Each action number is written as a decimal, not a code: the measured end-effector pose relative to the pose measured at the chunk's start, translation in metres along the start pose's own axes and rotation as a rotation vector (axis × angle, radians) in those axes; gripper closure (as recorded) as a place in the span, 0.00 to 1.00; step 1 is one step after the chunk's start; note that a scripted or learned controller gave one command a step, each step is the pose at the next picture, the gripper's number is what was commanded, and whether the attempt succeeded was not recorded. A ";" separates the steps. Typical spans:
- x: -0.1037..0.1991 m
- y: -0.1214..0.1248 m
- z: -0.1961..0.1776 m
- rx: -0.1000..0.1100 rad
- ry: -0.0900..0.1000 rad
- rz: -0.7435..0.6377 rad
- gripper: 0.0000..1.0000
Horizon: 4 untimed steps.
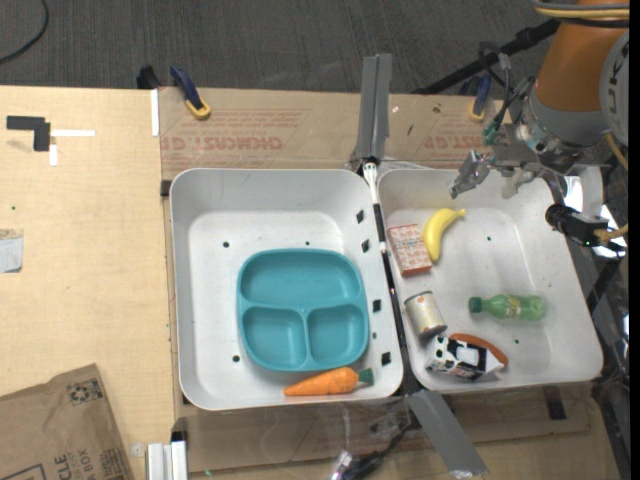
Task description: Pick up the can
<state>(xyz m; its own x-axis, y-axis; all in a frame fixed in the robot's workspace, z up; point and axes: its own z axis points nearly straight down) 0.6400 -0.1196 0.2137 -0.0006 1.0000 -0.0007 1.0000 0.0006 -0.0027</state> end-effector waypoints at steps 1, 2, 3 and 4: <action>-0.001 -0.063 0.115 0.001 0.000 0.152 0.00; -0.085 -0.097 0.047 -0.002 -0.001 0.215 0.00; 0.033 -0.134 -0.010 0.000 0.000 0.034 0.00; 0.129 -0.144 0.024 0.001 0.000 -0.036 0.00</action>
<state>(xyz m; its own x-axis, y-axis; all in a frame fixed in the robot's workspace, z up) 0.4961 0.0095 0.1903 -0.0366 0.9993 -0.0007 0.9993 0.0366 -0.0034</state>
